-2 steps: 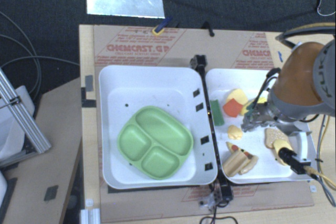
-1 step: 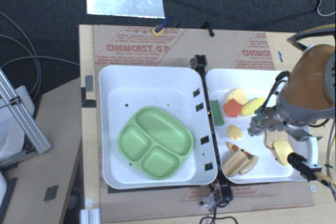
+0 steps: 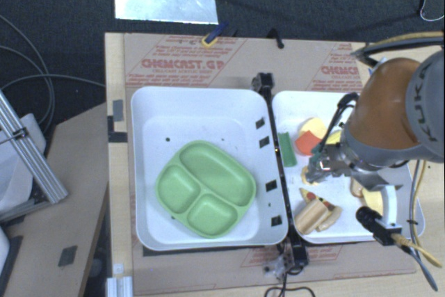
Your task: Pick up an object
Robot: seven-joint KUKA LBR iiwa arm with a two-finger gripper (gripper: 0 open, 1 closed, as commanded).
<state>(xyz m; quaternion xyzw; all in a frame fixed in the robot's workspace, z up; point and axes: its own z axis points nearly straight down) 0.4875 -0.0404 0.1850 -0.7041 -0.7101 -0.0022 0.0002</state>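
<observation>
The right bin (image 3: 292, 106) holds several small toy food items. A red-orange piece (image 3: 306, 142) and a yellow piece (image 3: 313, 126) lie near its middle, and tan bread-like pieces (image 3: 316, 215) lie at its front. Another yellow piece (image 3: 371, 199) sits partly under the arm. My gripper (image 3: 318, 171) hangs low over the bin's middle, just in front of the red-orange piece and behind the tan pieces. The arm's orange band (image 3: 386, 111) and wrist cover the bin's right part.
The left bin (image 3: 156, 108) holds a green three-compartment plate (image 3: 205, 186). A black divider (image 3: 274, 149) with clips runs between the bins, with a small green strip (image 3: 287, 148) beside it. Cables trail from the arm at the front right.
</observation>
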